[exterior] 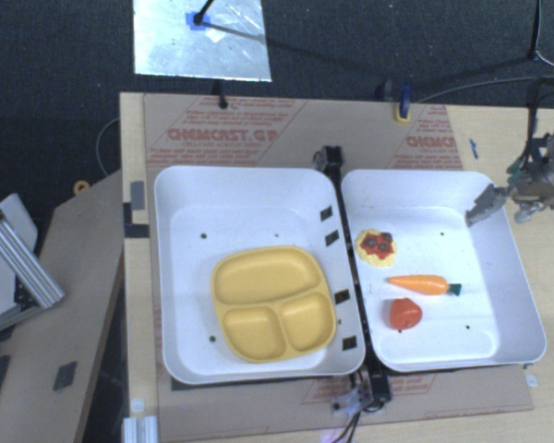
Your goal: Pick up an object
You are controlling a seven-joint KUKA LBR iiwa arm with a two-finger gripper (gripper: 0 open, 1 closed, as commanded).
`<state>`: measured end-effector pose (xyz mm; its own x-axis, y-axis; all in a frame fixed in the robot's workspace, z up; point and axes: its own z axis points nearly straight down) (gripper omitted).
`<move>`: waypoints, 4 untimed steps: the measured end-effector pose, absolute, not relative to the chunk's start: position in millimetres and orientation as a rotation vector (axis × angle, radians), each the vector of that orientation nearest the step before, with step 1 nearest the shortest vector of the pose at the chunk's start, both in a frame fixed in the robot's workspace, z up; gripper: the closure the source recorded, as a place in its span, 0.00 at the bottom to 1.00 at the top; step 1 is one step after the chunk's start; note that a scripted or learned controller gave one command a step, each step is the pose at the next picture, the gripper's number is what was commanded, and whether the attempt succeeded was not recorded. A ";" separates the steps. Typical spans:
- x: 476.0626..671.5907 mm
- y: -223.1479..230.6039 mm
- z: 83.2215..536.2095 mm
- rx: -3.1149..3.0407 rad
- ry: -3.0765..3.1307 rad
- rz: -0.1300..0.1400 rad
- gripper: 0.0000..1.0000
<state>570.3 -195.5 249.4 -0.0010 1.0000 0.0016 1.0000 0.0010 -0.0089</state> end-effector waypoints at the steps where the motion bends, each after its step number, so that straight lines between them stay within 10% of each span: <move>1: 572.7 -194.8 255.7 -2.218 -2.228 -0.001 0.00; 4: 570.8 -183.8 82.1 -2.221 -2.221 0.001 0.00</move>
<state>570.8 -183.8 82.1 -0.0004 1.0000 0.0001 1.0000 0.0004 -0.0008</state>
